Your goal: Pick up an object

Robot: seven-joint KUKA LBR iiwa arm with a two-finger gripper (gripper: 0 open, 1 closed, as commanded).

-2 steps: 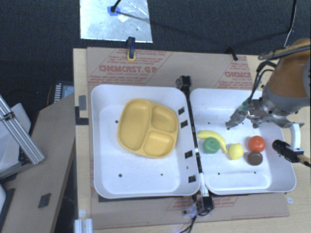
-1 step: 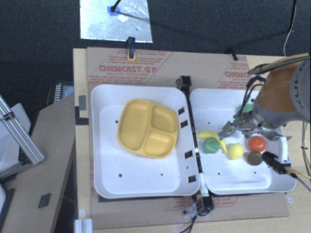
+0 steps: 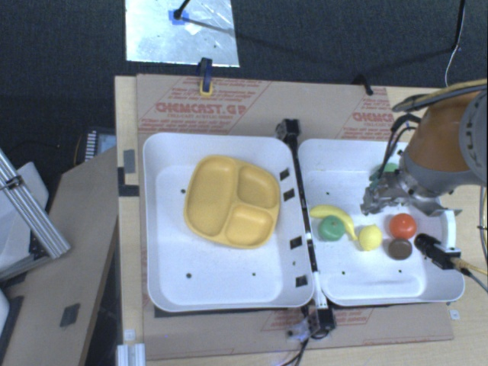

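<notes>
Bench scene, seen from above at a slant. Two shallow white bins are set side by side at centre frame: left bin (image 3: 164, 227) and right bin (image 3: 381, 284), on a cardboard sheet (image 3: 252, 101) printed in red. A yellow divided plate (image 3: 231, 201), 3 compartments, is laid in the left bin, roughly at its middle. Five small objs. are grouped in the right bin, centre to right: a yellow banana (image 3: 333, 214), a green fruit (image 3: 331, 229) touching the banana's lower side, a yellow lemon (image 3: 370, 238) just right of the banana's tip, an orange-red tomato (image 3: 402, 225) further right, and a brown round item (image 3: 399, 248) just below the tomato. The grey arm w/ orange band (image 3: 446, 139) is seen entering from the right edge; its gripper (image 3: 375, 201) is positioned above the lemon, left of the tomato. Whether the pincer is spread or pressed together cannot be told; nothing is seen pinched in it.
</notes>
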